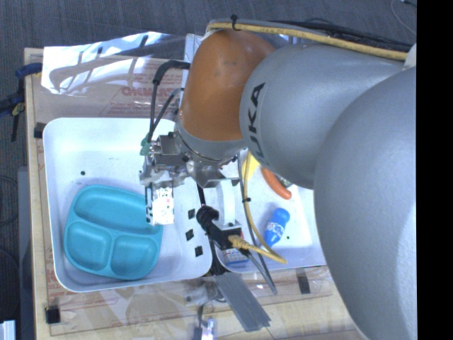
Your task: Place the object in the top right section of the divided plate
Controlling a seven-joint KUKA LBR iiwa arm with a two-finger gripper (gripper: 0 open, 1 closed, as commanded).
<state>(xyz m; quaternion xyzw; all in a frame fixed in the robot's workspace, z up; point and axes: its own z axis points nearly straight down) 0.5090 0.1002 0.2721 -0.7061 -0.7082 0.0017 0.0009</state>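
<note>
Beside the pincer (161,202), divided plate (110,236) lies slantwise.

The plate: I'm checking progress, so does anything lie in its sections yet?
No, the blue plate lies in the left bin with all its sections bare.

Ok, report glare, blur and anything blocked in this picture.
Camera view: glare on the crinkled plastic sheet at top left; the arm, close to the lens, hides most of the right bin; the blue divided plate is sharp and evenly lit.
</note>
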